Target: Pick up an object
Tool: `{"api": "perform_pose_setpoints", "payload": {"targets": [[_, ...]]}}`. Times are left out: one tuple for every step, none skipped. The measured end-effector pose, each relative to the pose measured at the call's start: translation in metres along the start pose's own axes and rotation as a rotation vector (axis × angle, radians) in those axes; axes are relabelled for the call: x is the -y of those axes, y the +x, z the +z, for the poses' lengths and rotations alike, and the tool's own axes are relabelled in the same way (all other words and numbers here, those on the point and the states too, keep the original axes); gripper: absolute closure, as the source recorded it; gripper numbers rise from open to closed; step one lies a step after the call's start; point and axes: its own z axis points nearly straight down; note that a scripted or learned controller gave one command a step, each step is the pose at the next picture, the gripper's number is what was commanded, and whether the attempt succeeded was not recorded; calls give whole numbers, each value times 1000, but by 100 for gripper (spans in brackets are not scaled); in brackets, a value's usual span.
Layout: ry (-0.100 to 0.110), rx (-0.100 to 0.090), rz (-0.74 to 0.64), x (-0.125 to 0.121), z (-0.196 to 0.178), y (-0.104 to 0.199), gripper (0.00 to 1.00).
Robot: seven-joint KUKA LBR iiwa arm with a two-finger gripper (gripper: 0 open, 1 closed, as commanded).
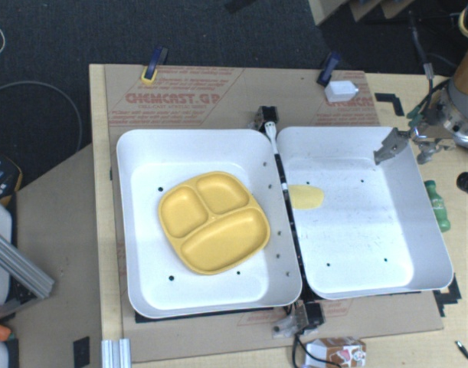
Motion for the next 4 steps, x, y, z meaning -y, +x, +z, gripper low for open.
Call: {"api": "perform_pose_setpoints", "payload": {"targets": [[-10,3,-3,54,-176,24,0],[-19,9,6,93,-318,-23,0],[-7,5,-1,90,-320,-20,100],[13,-5,-12,119,-217,108,100]]}}
